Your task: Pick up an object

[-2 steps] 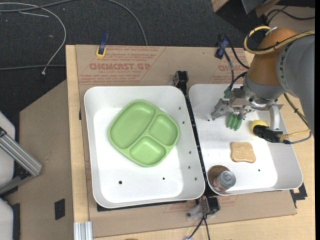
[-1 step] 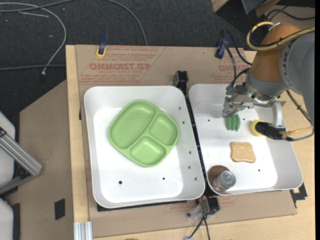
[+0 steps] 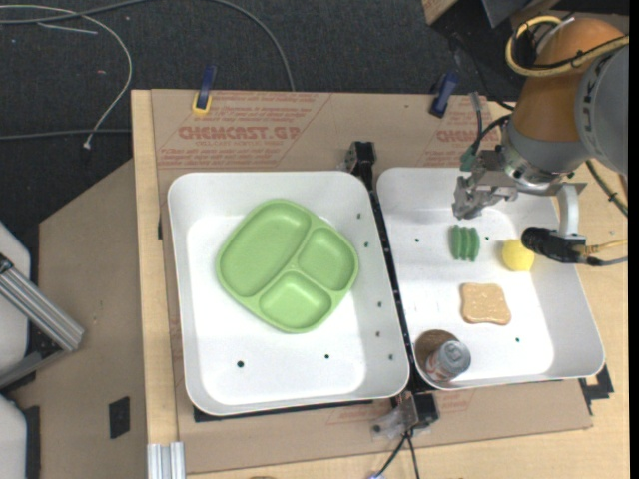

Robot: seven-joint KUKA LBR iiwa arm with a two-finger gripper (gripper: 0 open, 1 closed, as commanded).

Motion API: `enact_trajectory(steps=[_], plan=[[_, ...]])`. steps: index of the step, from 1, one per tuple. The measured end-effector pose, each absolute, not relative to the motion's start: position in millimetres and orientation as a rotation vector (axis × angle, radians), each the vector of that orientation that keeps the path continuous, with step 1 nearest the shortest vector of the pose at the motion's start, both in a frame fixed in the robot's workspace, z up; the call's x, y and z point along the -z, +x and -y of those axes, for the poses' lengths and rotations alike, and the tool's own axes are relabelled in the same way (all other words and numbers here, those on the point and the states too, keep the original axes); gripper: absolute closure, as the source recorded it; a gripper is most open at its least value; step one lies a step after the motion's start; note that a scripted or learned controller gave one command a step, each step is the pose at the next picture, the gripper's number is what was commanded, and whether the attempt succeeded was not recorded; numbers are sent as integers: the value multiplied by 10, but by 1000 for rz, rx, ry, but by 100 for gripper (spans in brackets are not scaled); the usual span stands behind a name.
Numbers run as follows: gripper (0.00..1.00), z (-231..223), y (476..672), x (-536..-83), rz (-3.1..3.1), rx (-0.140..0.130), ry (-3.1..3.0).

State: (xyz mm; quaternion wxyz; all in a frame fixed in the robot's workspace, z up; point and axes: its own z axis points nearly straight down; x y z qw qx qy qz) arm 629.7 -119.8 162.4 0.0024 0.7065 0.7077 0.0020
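My gripper [image 3: 467, 208] hangs over the far part of the right bin [image 3: 559, 362], just above and behind a small green ridged object [image 3: 464, 243]. Nothing shows between the fingers. A yellow round object [image 3: 516, 255] lies to the right of the green one. A tan slice of toast [image 3: 485, 303] rests nearer the front. At the bin's front left corner lies a brown and silver cylindrical object [image 3: 442, 356].
The left bin [image 3: 200, 367] holds a green three-compartment plate [image 3: 288, 264]. A black divider [image 3: 384, 257] runs between the two bins. Cardboard [image 3: 250, 123] lies under both, with blue clamps [image 3: 207, 86] at its far edge.
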Motion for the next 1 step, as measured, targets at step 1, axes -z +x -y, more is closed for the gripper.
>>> enact_trajectory(steps=[1], plan=[[100, 1234, 6349, -2272, -2217, -9, 2214]])
